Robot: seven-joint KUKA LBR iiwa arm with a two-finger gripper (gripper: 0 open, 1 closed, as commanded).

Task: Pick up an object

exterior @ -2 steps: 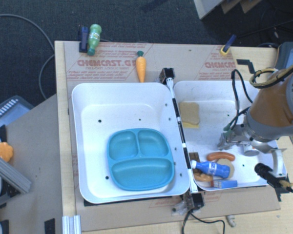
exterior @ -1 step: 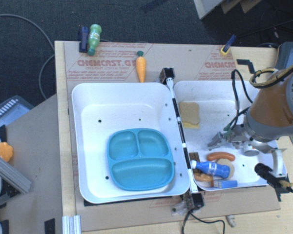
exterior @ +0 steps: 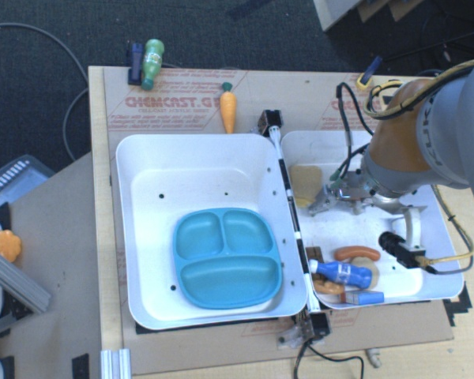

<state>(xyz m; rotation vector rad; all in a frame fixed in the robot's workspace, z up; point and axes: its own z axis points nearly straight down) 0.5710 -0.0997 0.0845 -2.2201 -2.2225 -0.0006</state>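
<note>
My gripper sits low in the right bin, fingers hard to make out, can't tell open/closed. Blue bottle and sausage lie near front edge; wrist hides bin's back part.

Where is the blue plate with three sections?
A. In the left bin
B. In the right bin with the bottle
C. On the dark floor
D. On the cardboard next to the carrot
A: the blue plate lies flat on the floor of the left bin, while the blue bottle lies in the right bin.
</note>
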